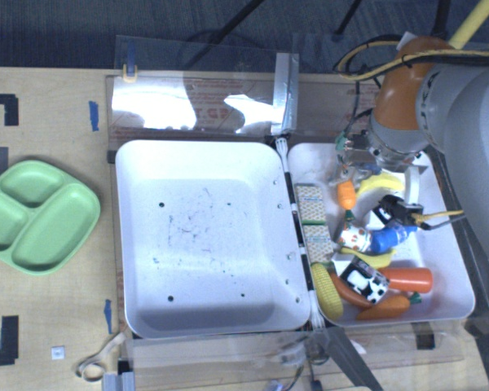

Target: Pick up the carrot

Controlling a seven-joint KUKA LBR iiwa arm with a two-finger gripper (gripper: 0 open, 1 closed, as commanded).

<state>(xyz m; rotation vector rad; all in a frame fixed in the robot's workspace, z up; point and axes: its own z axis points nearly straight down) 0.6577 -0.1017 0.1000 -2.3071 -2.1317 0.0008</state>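
A long orange carrot (408, 279) lies flat in the front right part of the right bin (452, 255), with a green tip beside its right end. A second long orange-brown piece (389, 305) lies just in front of it, along the bin's front wall. My gripper (360, 168) hangs over the back of this bin, well behind the carrot. A small orange piece (346, 194) sits right under the gripper, next to a yellow banana (381, 186). I cannot tell whether the gripper touches either one.
The right bin is crowded: a blue and white toy (389, 236), a black and white block (365, 280), a corn cob (326, 290) and a checked strip (312, 218) along the left wall. The left bin (204, 235) lies beside it. A green divided plate (39, 215) sits far left on the bench.
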